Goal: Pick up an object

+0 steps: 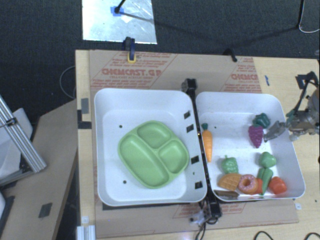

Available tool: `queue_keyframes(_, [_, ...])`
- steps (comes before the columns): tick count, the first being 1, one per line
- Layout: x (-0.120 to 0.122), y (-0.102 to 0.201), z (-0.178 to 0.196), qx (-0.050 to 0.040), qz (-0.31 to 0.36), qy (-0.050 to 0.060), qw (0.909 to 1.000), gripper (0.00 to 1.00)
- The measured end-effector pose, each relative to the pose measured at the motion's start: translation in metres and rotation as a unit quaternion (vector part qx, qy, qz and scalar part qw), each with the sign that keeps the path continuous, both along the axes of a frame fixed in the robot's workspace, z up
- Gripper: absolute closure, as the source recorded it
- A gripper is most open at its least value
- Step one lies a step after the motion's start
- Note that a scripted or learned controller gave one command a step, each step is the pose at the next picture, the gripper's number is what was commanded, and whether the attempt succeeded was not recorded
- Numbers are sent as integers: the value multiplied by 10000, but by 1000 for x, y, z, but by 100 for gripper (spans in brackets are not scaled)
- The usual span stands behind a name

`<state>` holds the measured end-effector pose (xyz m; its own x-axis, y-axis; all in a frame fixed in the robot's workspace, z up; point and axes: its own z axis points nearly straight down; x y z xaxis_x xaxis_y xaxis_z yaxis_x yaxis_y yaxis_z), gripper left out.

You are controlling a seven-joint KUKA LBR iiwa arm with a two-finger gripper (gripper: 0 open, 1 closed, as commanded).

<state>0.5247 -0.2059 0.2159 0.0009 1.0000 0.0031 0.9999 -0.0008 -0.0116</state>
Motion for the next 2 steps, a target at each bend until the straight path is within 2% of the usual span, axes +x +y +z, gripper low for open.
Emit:
queue_keyframes(1, [3,1,7,-18,21,-65,10000,0])
queue_keyframes(2, [5,11,-45,-10,23,-48,10000,0])
